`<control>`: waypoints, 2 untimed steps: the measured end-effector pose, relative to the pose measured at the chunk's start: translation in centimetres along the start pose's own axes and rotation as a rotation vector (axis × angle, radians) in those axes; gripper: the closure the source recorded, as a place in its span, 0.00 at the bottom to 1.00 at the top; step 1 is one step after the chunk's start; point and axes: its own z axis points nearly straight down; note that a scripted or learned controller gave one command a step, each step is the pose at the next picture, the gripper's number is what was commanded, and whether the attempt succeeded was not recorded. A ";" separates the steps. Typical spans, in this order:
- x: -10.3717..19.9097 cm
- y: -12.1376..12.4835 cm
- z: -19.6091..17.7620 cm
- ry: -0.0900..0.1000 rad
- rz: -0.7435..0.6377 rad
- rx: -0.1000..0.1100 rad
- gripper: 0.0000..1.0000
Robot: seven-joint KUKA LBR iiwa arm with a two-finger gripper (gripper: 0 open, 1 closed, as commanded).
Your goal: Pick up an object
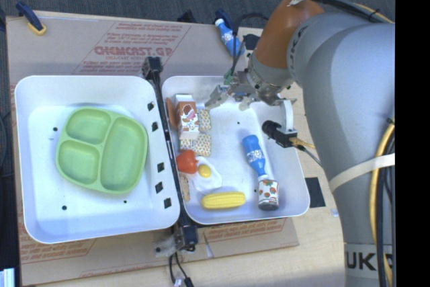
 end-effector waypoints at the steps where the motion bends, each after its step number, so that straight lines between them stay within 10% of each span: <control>1: 13.5 0.0 -14.6 0.002 0.002 0.000 0.00; 2: 9.8 -0.1 -13.9 0.001 0.006 0.005 0.00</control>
